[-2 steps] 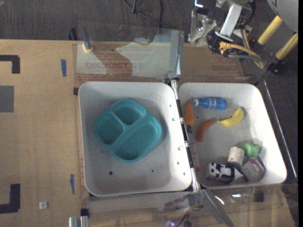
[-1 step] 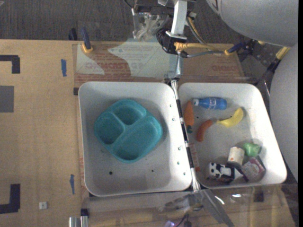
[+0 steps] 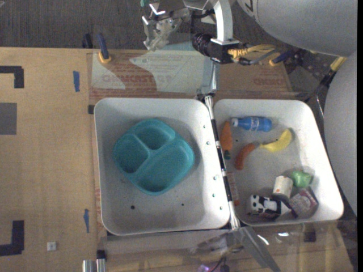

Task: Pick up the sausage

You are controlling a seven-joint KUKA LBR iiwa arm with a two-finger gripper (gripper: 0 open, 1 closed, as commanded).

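While our gripper [image 3: 154, 34] hangs unloaded, its finger gap unreadable, we judge the approach pending: the sausage [image 3: 245, 154] lies well below-right of it.

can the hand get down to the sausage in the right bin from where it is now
Probably yes. The sausage lies uncovered on the right bin's floor, apart from the carrot, banana and blue bottle, with nothing above it. The hand hangs beyond the bins' far edge, so it must first travel across.
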